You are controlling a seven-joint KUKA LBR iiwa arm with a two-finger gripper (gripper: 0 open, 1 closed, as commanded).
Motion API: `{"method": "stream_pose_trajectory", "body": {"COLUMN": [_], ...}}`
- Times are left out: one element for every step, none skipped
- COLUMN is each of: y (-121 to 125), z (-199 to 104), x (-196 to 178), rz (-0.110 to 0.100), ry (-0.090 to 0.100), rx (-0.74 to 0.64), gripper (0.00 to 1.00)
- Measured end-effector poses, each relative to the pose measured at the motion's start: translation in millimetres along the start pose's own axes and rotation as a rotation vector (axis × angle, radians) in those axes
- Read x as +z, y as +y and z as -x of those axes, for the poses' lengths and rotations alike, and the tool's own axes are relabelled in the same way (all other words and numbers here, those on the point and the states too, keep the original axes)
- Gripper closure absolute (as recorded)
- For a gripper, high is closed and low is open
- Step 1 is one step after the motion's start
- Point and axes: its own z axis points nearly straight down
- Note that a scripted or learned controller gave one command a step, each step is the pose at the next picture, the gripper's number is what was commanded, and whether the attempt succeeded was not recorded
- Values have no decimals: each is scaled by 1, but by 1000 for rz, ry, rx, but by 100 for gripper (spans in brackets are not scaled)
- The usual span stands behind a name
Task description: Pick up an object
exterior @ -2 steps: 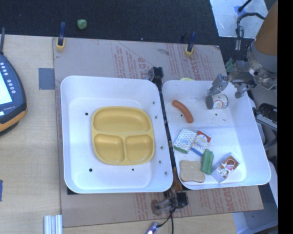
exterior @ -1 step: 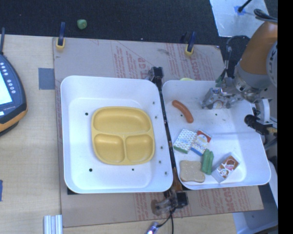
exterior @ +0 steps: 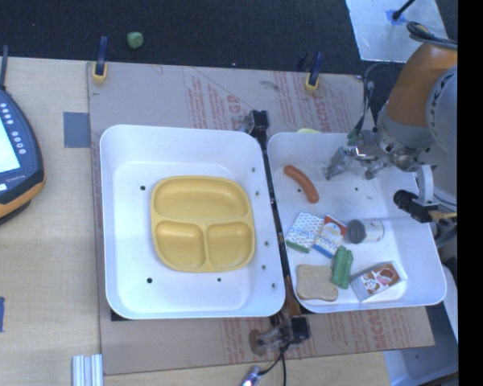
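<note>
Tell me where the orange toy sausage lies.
The orange toy sausage lies in the right white bin, upper left part, above the small patterned packets, left of the gripper.

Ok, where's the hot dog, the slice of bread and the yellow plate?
hot dog [exterior: 301, 182], camera view, middle of the sausage.
slice of bread [exterior: 315, 283], camera view, centre of the slice.
yellow plate [exterior: 200, 195], camera view, floor of its big top section.

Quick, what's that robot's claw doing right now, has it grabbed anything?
Gripper: jaws spread open over the right bin, nothing between them.
</note>
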Motion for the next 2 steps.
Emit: {"method": "stream_pose_trajectory", "body": {"y": [-75,-10], "z": [-79,-64], "x": [1,0], "rz": [0,3], "ry": [1,2], "rx": [-3,0], "gripper": [0,0]}}
